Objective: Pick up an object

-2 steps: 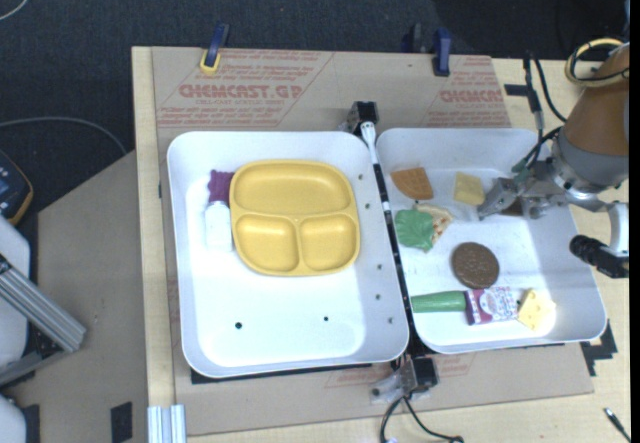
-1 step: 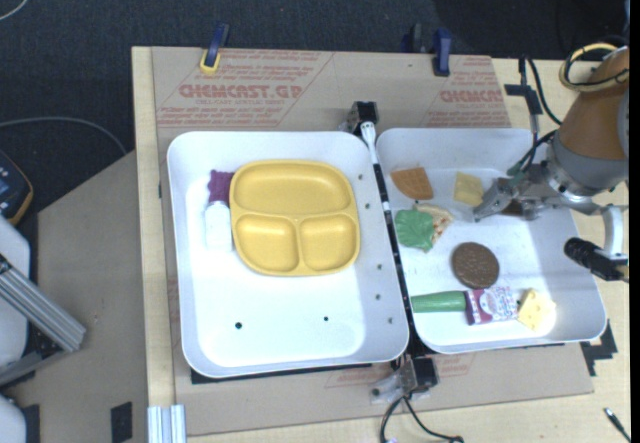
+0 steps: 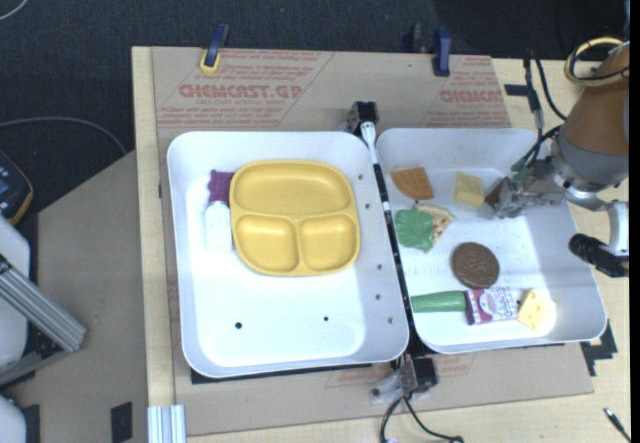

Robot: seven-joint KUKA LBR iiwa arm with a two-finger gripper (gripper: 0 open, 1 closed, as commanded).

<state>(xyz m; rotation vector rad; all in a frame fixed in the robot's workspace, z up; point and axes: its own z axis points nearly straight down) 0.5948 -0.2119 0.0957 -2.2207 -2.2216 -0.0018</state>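
Observation:
My gripper (image 3: 503, 201) hangs low over the upper right part of the right bin (image 3: 560, 231), at the end of the grey and orange arm (image 3: 600, 126). A pale yellow block (image 3: 468, 189) lies just left of it, close to touching. Further left sits an orange-brown toast piece (image 3: 412, 181), with a green leafy toy (image 3: 416, 228) below it. A brown round cookie (image 3: 474, 264) rests in the bin's middle. Along the front lie a green cylinder (image 3: 438, 302), a purple packet (image 3: 493, 305) and a yellow cheese wedge (image 3: 537, 311).
The left bin (image 3: 270, 331) holds a yellow divided plate (image 3: 294, 215), with a purple item (image 3: 219, 184) and a white item (image 3: 216, 226) at its left side. Clamps (image 3: 211, 51) grip the cardboard base at the back edge.

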